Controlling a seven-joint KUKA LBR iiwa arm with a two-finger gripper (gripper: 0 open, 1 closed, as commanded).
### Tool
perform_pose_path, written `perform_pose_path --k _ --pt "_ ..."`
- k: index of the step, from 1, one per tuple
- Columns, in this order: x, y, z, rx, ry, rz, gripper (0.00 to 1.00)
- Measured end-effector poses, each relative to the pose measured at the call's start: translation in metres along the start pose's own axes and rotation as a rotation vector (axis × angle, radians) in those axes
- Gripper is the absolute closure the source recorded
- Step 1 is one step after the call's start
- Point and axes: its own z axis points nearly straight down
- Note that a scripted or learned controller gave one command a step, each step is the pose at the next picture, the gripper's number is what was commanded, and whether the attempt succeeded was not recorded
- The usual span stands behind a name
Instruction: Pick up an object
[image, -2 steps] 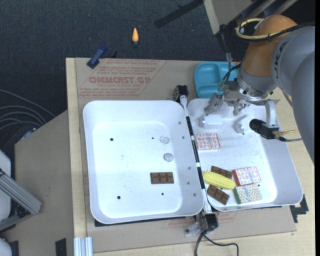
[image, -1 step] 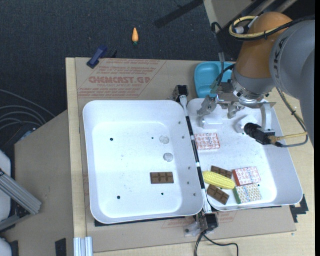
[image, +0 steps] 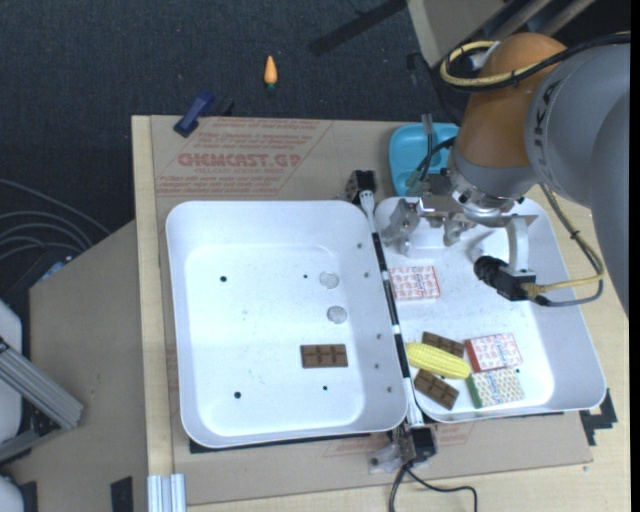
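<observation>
My gripper (image: 427, 226) hangs over the far left part of the right bin (image: 560, 300), under the orange-banded wrist. It is open, and only white bin floor shows between its fingers. Just in front of it lies a flat red-patterned card (image: 414, 282). At the near end of that bin sit a yellow corn cob (image: 437, 359), two brown chocolate pieces (image: 437, 387), a red-patterned box (image: 493, 351) and a green-patterned box (image: 498, 387). A brown chocolate bar (image: 324, 355) lies alone in the left bin (image: 200, 300).
A light blue object (image: 412, 155) stands behind the right bin, close to the wrist. A black connector with a cable (image: 505, 277) hangs at the arm's right side. The divider between the bins (image: 388, 300) runs just left of the gripper.
</observation>
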Motion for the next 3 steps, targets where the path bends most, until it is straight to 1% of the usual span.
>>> perform_pose_path --k 1,3 --pt "-0.059 0.045 -0.001 -0.005 -0.002 0.001 0.00" --pt "-0.009 0.045 0.000 -0.002 0.000 0.000 0.00"
